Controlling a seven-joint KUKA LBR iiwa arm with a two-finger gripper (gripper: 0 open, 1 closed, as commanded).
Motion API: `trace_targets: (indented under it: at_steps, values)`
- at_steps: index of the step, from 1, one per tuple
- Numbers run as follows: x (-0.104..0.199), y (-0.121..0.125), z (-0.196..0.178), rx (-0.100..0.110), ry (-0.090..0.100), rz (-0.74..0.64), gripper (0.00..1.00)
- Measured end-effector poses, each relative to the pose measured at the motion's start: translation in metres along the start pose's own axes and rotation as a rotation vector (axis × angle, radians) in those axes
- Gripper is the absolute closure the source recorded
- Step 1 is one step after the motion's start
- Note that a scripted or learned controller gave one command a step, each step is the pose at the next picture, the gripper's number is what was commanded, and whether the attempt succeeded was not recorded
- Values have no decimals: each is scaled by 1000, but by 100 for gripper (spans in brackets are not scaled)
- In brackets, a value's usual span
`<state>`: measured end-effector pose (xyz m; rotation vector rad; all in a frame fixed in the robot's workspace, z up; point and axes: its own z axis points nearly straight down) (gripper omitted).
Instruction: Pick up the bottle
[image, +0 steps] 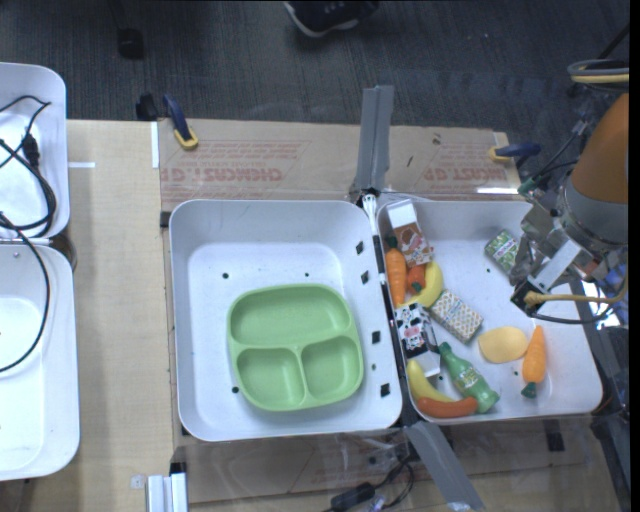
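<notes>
The bottle (467, 377) is small and green with a dark cap. It lies on its side near the front edge of the right bin (470, 235), between a yellow banana (420, 379) and a red-orange pepper (447, 407). My gripper (537, 256) hangs over the right bin's far right side, well behind and to the right of the bottle. A green packet (501, 248) lies just to its left. Nothing shows as held.
The right bin also holds a carrot (534, 360), a yellow lemon (503, 344), a checkered box (456, 315), a cow-print carton (411, 328), another carrot (396, 277) and a white carton (403, 222). A green divided plate (295, 345) lies in the left bin (200, 250).
</notes>
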<state>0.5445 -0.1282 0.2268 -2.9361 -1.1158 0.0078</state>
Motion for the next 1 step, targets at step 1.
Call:
trace_targets:
  at_steps: [1]
  values:
    - [-25,-43,136,2,2,99,0]
